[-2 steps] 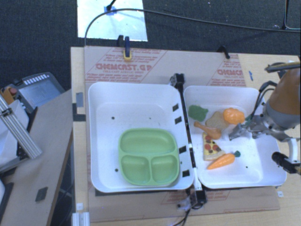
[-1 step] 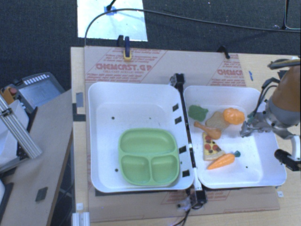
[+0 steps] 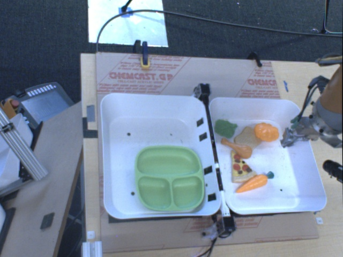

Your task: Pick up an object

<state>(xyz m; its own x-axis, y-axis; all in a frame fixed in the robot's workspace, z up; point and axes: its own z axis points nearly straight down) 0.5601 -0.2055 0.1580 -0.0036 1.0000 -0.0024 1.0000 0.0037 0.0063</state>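
Two white bins (image 3: 155, 103), one green tray (image 3: 170, 178), six toy foods (image 3: 252, 183)

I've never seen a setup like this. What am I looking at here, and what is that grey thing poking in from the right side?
This is one photo from a camera fixed above a workbench, looking down at a slant. The grey machine at the right is a robot arm; its metal claw hangs over the right edge of the right white plastic bin. That bin holds toy food: a green broccoli piece, an orange round fruit, a tan bread slice, a wooden spoon, a pizza slice and an orange carrot. The left white bin holds a green divided plastic plate. The arm's job is to pick up an object; nothing shows in the claw.
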